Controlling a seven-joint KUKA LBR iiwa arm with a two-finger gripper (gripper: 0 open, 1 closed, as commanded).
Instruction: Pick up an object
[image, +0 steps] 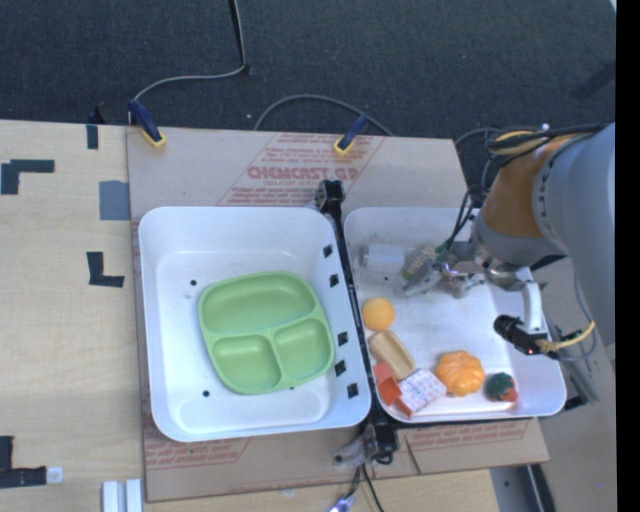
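Arm (555, 200) enters from the right, wrist low over the right bin (545, 405), upper half. Left bin (160, 330) carries a green divided tray (265, 330) at its centre, well apart from the action.

Gripper (432, 270) sits near the right bin's upper-left corner, pointing toward the divider between bins. Finger spacing cannot be read at this slant; nothing visibly lies between them, so no hold is recorded. A pale, translucent item (378, 257) lies just beside the tool tip on the divider side; touching or not, I cannot tell.

Candidate objects, right bin: orange pumpkin (460, 372) near the lower edge; tan bun-like piece (392, 352) along the left wall; orange ball (378, 314) just above it; white-and-red packet (418, 390) at the lower-left corner; small red-and-green piece (501, 386) toward the lower-right corner.

Judgement: step in hand is the approach or descent for a grasp; no lift has begun. The pale item is the likely target. Next move calls for centring the tool over it, closing, then raising clear of the bin wall. Risk: the item's slick look and the nearness of the wall could spoil closure.
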